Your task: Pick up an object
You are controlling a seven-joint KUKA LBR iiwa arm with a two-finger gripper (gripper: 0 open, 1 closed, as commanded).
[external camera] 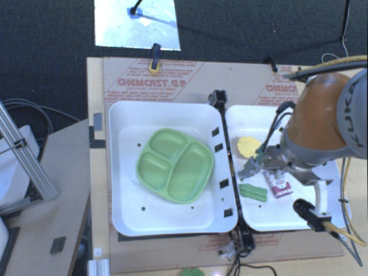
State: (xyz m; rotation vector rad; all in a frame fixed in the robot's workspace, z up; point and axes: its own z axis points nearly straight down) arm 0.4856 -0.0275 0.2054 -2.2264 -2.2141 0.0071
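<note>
White plastic fills the middle of the frame, where we see two shallow bins side by side on a bench covered with a printed brown sheet. In the left bin (pixel 123 154) we find a pale green divided plate (pixel 175 164), tilted a little so its compartments run on a diagonal, resting near the bin's centre. In the right bin (pixel 253 220), at centre right of the frame, three small objects lie close together: a yellow round piece (pixel 248 146) near the bin's upper left part, a green oblong piece (pixel 253 192) below it, and a small red and white packet (pixel 277 186) just to the right of the green one. We see the arm (pixel 322 117) coming in from the right edge, its orange band large in the upper right of the frame, with the gripper (pixel 253 167) low over the right bin between the yellow piece and the green piece. We cannot tell whether it stands apart or together, since its metal tip is small and partly hidden by the wrist, and we see no object caught in it. A yellow and black clamp (pixel 154 59) sits at the bench's top edge, and black clips run down the seam between the bins.
</note>
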